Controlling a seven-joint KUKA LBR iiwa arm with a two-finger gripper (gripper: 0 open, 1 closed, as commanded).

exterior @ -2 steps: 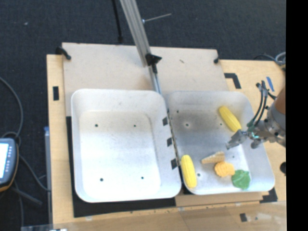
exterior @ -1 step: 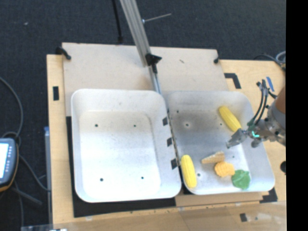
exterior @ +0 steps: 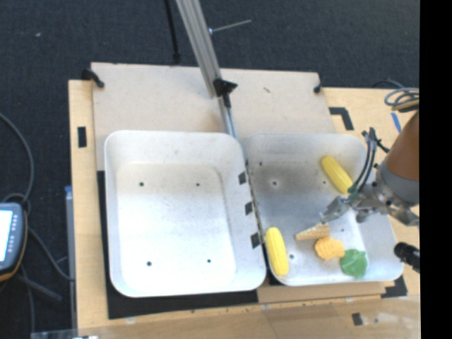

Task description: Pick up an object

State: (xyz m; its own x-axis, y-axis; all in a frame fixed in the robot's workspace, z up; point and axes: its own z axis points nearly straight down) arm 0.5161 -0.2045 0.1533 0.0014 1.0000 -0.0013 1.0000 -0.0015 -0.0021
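The arm reaches in over the right bin (exterior: 282,154), and the gripper (exterior: 337,210) hangs low near that bin's middle, just above a tan cone (exterior: 312,233); whether it grips anything cannot be told from here. An orange piece (exterior: 329,248) touches a green piece (exterior: 354,263) by the near right corner. One corn cob (exterior: 276,251) lies at the near left corner, another cob (exterior: 336,173) towards the far right. The left bin (exterior: 120,189) sits alongside

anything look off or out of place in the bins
Nothing stands out. The yellow corn cob, second corn cob, tan wedge, orange piece and green piece all lie loose inside the right bin, none spilled or over the rim.
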